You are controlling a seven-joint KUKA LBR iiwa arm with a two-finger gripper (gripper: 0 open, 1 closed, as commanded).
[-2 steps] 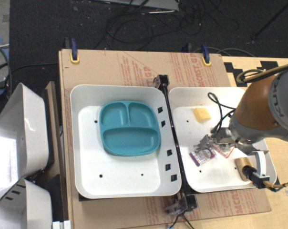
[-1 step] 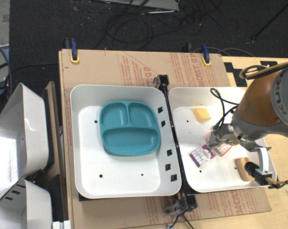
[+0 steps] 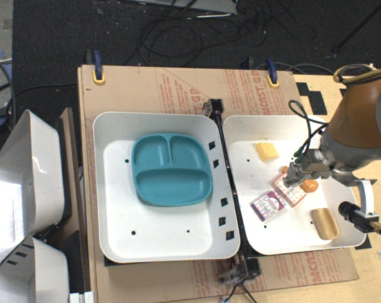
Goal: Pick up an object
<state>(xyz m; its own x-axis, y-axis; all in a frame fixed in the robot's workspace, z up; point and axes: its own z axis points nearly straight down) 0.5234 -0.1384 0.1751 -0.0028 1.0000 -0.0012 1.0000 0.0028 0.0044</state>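
Gripper (image 3: 296, 173) down on pink packet (image 3: 289, 189), right bin (image 3: 241, 188) centre; finger state unclear. Orange ball (image 3: 310, 185) at packet's 3 o'clock, touching: may get nudged or spoil grasp.

teal divided plate (image 3: 171, 170), left white bin (image 3: 108, 188)

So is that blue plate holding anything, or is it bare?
Bare. The teal divided plate lies flat in the left bin, all three compartments showing nothing inside.
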